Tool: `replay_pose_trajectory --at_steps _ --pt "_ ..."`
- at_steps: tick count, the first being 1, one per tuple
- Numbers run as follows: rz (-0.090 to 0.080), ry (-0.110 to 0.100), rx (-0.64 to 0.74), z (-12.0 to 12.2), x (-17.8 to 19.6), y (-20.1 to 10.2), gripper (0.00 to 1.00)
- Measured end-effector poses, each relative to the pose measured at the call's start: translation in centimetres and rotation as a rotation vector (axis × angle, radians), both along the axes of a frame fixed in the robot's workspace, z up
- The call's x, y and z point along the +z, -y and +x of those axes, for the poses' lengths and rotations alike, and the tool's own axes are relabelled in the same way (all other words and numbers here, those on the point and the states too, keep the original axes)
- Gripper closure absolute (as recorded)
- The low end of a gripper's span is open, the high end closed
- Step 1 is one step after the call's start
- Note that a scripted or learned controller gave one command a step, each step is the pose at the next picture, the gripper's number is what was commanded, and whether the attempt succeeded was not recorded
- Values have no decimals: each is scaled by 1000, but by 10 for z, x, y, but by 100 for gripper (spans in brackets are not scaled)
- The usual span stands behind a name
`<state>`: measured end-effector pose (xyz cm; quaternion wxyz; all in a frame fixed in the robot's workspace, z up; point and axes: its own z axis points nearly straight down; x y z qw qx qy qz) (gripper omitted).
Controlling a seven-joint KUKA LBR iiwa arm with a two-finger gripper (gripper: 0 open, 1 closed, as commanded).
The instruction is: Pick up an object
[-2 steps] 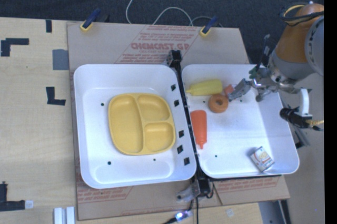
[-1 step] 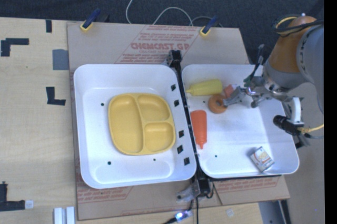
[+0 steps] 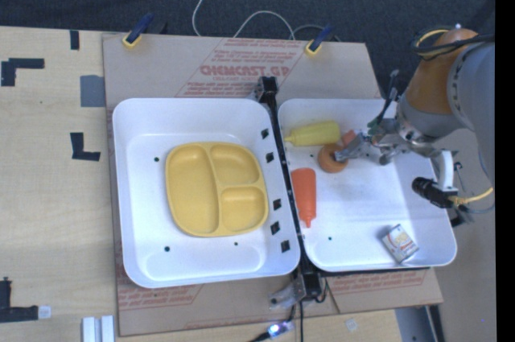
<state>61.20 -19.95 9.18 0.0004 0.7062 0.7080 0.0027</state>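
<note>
The right bin (image 3: pixel 366 248) holds a yellow oblong piece (image 3: pixel 312 133) near its far left corner. A brown round piece (image 3: pixel 329 160) lies just in front of it, and an orange carrot-shaped piece (image 3: pixel 303 195) lies along the left wall. A small printed box (image 3: pixel 399 243) sits at the near right corner. My gripper (image 3: pixel 354 146) is low in the bin, reaching in from the right, its tip right beside the brown round piece and close to the yellow one. Whether it touches the brown piece I cannot tell.
The left bin (image 3: pixel 137 171) bears a yellow divided plate (image 3: pixel 216 188). The arm's grey body and orange band (image 3: pixel 430 87) hang over the right bin's far right edge. Cables run by the right rim. A black divider (image 3: pixel 278 171) separates the bins.
</note>
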Motion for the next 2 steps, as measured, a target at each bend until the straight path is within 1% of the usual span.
replay_pose_trajectory --at_steps 1,2 --pt "-7 8 2 1 10 0 100" --pt "-5 -2 -1 3 54 6 100"
